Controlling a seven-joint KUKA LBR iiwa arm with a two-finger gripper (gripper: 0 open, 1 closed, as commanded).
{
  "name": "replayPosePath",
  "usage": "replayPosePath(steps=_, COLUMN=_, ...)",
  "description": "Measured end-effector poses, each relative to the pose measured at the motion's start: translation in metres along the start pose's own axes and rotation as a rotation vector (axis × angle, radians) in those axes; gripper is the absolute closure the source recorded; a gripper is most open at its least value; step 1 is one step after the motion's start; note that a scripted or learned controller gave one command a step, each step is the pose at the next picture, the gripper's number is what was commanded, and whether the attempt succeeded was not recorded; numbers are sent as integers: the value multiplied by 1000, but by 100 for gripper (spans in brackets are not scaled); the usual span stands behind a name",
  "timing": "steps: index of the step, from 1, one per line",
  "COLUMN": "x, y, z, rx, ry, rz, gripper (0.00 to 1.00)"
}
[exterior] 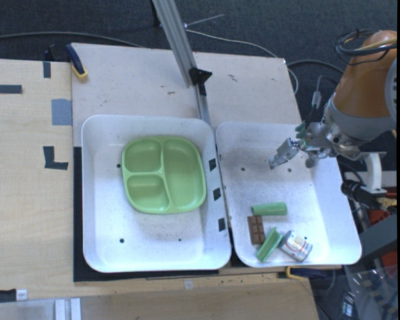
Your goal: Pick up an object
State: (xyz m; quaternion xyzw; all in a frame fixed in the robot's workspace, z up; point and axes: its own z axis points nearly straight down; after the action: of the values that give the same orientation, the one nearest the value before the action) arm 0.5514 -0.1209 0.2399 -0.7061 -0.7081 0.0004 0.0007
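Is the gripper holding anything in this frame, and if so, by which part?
Nothing is held. The gripper hangs over bare floor of the right bin, apart from the objects at the bin's near end.

Two bins sit side by side on the tabletop (pixel 140 79). In the left bin (pixel 97 199), a divided plate (pixel 164 175) lies centrally. In the right bin (pixel 333 205), near corner: two sticks (pixel 269 209), a block (pixel 256 229) between them, a can (pixel 297 247) rightmost.

Bench (pixel 147 79) with two bins (pixel 97 199)
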Motion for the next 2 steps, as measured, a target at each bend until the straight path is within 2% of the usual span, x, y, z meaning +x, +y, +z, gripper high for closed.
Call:
replayPosePath(steps=1, x=0, y=0, z=0, rx=0, ry=0, rz=0, gripper=0)
replayPosePath(steps=2, x=3, y=7, z=60, rx=6, ry=0, rz=1, gripper=0)
